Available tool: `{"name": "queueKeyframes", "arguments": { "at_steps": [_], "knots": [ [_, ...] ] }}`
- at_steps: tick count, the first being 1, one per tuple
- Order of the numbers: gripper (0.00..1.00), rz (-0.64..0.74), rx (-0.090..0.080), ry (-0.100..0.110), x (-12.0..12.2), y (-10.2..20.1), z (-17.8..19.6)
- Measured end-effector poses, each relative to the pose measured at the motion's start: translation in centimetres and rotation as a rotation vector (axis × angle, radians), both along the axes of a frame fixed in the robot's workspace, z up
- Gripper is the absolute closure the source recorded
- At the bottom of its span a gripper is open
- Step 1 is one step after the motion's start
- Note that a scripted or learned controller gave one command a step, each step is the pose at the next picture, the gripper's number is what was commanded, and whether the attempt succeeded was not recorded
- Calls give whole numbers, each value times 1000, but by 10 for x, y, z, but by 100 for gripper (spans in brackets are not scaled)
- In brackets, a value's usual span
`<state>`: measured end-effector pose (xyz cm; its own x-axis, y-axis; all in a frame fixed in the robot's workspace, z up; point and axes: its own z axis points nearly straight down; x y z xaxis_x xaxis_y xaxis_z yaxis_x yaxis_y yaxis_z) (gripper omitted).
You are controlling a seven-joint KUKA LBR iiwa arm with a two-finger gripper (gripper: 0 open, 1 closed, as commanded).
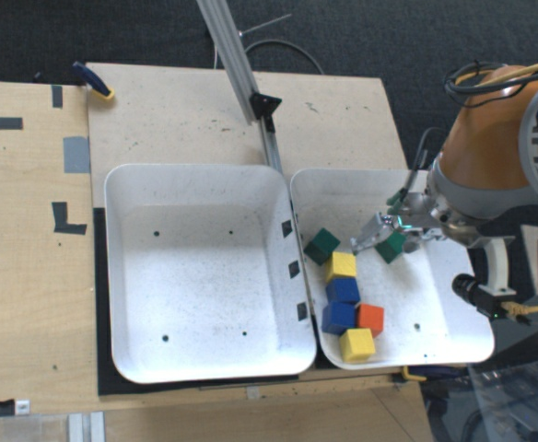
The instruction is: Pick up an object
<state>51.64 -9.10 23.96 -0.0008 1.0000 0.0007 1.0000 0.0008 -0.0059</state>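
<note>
Two white bins sit side by side on a bench. The right bin (453,339) holds green, yellow, blue and orange blocks. The robot's gripper (386,238) hangs over it beside a second green block (391,246).

Bench (204,109): plywood top, two white bins.
Left bin (200,274) touches right bin (435,330); blue-yellow clamp (92,79) behind the left bin.
</note>
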Motion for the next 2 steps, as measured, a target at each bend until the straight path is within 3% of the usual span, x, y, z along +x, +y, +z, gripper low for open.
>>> {"name": "queueKeyframes", "arguments": {
  "at_steps": [1,2],
  "knots": [
    [0,1,-1,-4,1,0,2],
    [0,0,-1,0,4,-1,-42]
  ]
}}
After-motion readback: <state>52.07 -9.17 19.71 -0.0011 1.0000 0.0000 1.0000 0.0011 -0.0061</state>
